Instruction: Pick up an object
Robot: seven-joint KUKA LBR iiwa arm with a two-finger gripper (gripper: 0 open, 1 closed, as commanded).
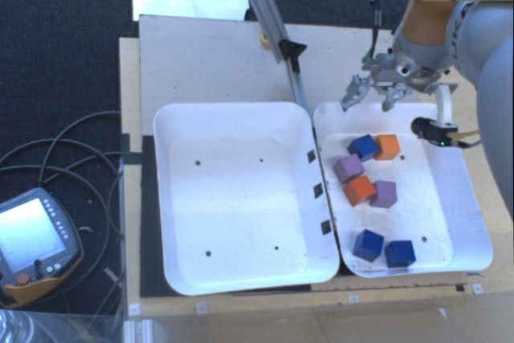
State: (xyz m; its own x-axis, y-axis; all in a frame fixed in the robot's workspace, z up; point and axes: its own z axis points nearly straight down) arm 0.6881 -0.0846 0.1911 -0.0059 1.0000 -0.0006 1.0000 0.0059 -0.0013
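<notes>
— Two white bins sit side by side on the bench (201,60). Where are the blocks?

— In the right bin (474,221): two blue cubes (384,247) at its near edge, orange and purple blocks (365,189) mid-bin, a blue cube (363,146) and an orange cube (388,146) farther back.

— Your fingers?

— My gripper (375,96) hangs over the far rim, fingers spread, nothing between them.
</notes>
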